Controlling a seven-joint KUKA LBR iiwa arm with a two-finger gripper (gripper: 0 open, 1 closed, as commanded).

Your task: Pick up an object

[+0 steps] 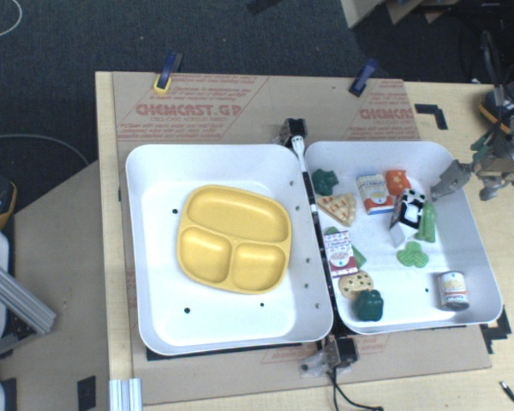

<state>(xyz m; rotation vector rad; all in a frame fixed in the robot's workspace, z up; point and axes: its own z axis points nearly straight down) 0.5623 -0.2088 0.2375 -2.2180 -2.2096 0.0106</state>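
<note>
**Operator:** Yellow plastic: why does the divided plate (234, 239) sit alone in the left bin (146, 178)?

**Technician:** It lies flat in the middle of that bin, well apart from every rim. The judgement is that it serves as a receiving tray. All the candidate objects are in the right bin (471, 255): a dark green piece (325, 181) at the far left corner, a pizza slice (338, 208) and a small printed packet (337, 249) along the left wall, a cookie-like piece (356, 283) touching a green pepper (367, 305) at the near left corner, an orange-and-white carton (374, 193) near the far rim, a black-and-white item (409, 211) just beside a green bottle-like piece (427, 222), a light green leaf shape (413, 255), and a small can (452, 290) near the near right corner.

**Operator:** Gripper status?

**Technician:** The gripper (467, 178) is at the far right edge of the right bin, above its rim, its grey fingers spread apart with nothing between them. No object is yet selected.

**Operator:** What is unreadable?

**Technician:** The arm is cut off at the frame edge. Packet labels are too small to read, and the black-and-white item's identity is unclear.
</note>
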